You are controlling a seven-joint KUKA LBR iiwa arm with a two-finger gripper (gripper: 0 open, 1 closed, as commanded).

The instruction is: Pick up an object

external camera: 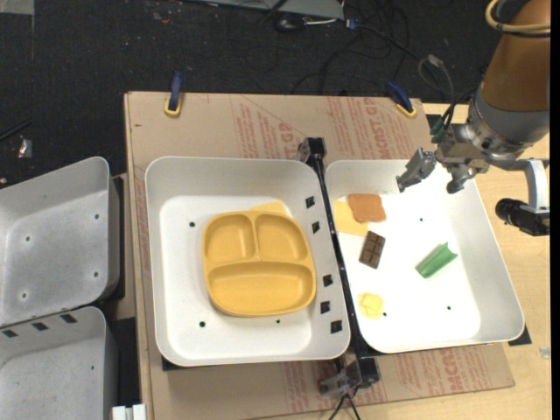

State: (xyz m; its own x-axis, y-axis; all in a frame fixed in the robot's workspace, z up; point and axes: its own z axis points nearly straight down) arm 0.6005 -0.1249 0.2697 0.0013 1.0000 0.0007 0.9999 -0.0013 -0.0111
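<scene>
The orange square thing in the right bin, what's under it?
The orange square block lies partly on a flat pale yellow sheet. The sheet's covered part can't be seen.

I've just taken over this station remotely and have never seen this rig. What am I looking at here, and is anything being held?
This is one camera fixed above a bench, looking down at a slant. The grey and orange machine at the right is a robot arm; its gripper hangs open over the far edge of the right bin, with nothing between its fingers. That bin holds an orange block, a brown chocolate-like bar, a green piece and a small yellow item. The left bin holds a yellow divided tray.
</scene>
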